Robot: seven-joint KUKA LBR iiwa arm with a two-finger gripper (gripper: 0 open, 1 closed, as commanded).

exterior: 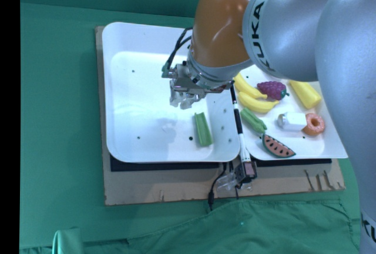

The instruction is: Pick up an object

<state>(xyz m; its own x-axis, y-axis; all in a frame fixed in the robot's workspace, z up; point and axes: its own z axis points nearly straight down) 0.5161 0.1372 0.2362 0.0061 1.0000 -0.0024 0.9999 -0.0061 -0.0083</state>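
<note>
gripper (183,99) frame centre, above left bin (126,129), finger state unclear | celery (202,129) just below-right | judged light, stiff, smooth plastic | grasp across narrow middle

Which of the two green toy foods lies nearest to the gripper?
The light green celery stick in the left bin, just below the gripper. The darker green cucumber lies in the right bin, among the other toy foods.

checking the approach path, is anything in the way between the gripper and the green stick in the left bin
Nothing visible stands between them. The gripper hangs over the left bin, and the green stick lies just below and right of it in the picture, on bare white floor. The other toys sit in the right bin.
</note>
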